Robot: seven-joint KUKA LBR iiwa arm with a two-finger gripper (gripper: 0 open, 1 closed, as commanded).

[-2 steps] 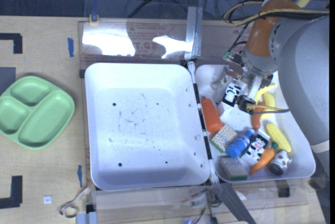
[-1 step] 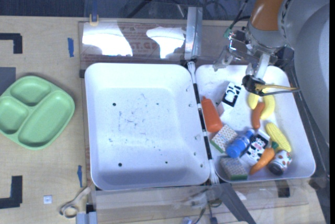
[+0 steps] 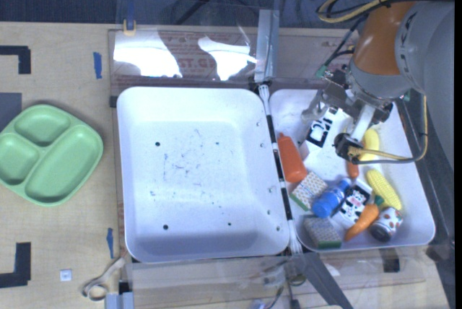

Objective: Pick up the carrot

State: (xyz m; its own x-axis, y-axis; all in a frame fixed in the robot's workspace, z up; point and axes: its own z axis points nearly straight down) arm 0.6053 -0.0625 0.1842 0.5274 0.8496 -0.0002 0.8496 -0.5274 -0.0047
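Camera view, all positions referred to the right bin [image 3: 421, 229].

1. Arm: the grey arm with its orange band [image 3: 381, 48] enters over the right bin's far outer corner.
2. Hand [image 3: 326, 120]: it is over the far half of the right bin, towards the wall shared with the left bin [image 3: 137, 112]. Whether it is apart or together cannot be told from this angle. Nothing is seen clamped in it.
3. Carrot [image 3: 361, 220]: it lies on the floor of the right bin, close to the near wall and roughly midway along it. It is slanted, thin end towards the near wall, and well apart from the hand.
4. Other contents of the right bin:
   - An orange-red oblong item [image 3: 291, 159] lies along the shared wall.
   - A corn cob [image 3: 383, 188] lies towards the outer wall, with a yellow banana-like piece [image 3: 370, 143] beyond it.
   - A small can [image 3: 387, 223] sits just beside the carrot on the outer side.
   - A blue item [image 3: 329, 202] and a black-and-white item [image 3: 353, 202] lie mid-bin, just beyond the carrot.
   - A pale checked sponge [image 3: 309, 188] lies next to the blue item.
   - A grey-green pad [image 3: 322, 233] rests in the near corner by the shared wall.
5. Worktop [image 3: 58, 242]: a green divided plate [image 3: 48, 154] rests on it, beyond the left bin on the side away from the right bin.
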